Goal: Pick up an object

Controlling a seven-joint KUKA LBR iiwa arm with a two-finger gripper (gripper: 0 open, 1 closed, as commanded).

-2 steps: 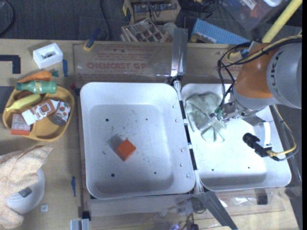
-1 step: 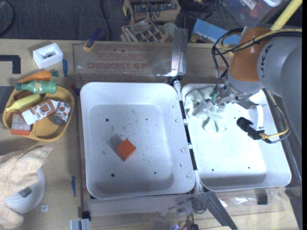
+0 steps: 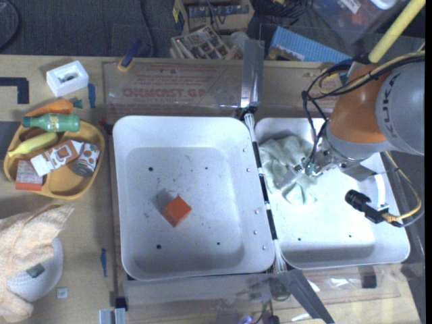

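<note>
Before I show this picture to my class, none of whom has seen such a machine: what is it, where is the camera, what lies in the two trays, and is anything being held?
The grey and orange machine is a robot arm, reaching in from the right. The one camera is fixed above the bench, looking down at a slant. Two shallow white bins sit side by side. The left bin holds a small orange block. The right bin holds a crumpled pale green cloth. The arm's gripper is down at the cloth's edge; whether it grips the cloth cannot be told. A yellow bowl of toy food stands on the bench at the left.
</note>
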